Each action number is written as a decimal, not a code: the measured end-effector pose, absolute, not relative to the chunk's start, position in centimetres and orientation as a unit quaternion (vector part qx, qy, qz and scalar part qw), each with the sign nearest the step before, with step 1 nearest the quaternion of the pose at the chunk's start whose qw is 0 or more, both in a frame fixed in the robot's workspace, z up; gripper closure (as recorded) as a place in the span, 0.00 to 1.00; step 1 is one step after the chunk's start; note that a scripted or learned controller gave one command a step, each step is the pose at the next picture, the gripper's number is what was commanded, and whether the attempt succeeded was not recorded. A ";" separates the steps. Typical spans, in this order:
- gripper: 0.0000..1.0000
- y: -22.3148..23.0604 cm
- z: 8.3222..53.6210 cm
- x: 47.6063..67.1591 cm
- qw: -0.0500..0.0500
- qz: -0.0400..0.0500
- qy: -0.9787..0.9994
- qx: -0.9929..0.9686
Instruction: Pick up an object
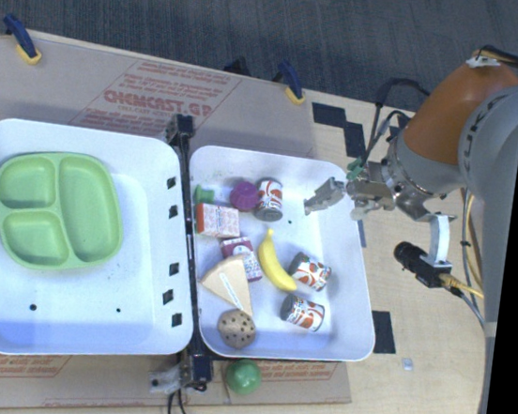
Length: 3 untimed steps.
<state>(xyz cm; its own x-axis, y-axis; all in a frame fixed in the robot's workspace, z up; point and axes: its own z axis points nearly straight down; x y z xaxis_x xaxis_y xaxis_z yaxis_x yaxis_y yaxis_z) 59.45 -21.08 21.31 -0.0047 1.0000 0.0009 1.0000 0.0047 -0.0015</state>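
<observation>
At the bottom centre of the frame we see a green ball point(242, 376) lying on the cardboard just outside the lower rim of the right bin point(361, 291). Inside that bin, nearest the lower edge, we note a brown speckled ball point(236, 328) and, to its right, a red-and-white can point(305, 313) on its side. Above these lie a cheese wedge point(229, 285), a second can point(309, 272) and a yellow banana point(275, 263), the banana between the wedge and the second can. A small dark red packet point(244, 255) sits just left of the banana. Higher in the bin we find a red-and-white carton point(218, 220), a purple object point(245, 194) and a third can point(270, 199), the last two just beside each other.

The left bin point(55, 317) holds a green divided tray point(57, 210) in its upper left part.

At the upper right of the frame, the gripper point(336, 195) hangs over the upper right corner of the right bin, apart from all objects. We cannot tell how far it is open. We see nothing in its grasp. The arm point(465, 115), with its orange band, enters from the right.
</observation>
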 end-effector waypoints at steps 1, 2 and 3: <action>0.00 -21.1 21.3 59.4 0.001 0.000 -0.709 -0.705; 0.00 -21.1 21.3 59.4 0.001 0.000 -0.709 -0.705; 0.00 -21.1 21.3 59.4 0.001 0.000 -0.709 -0.705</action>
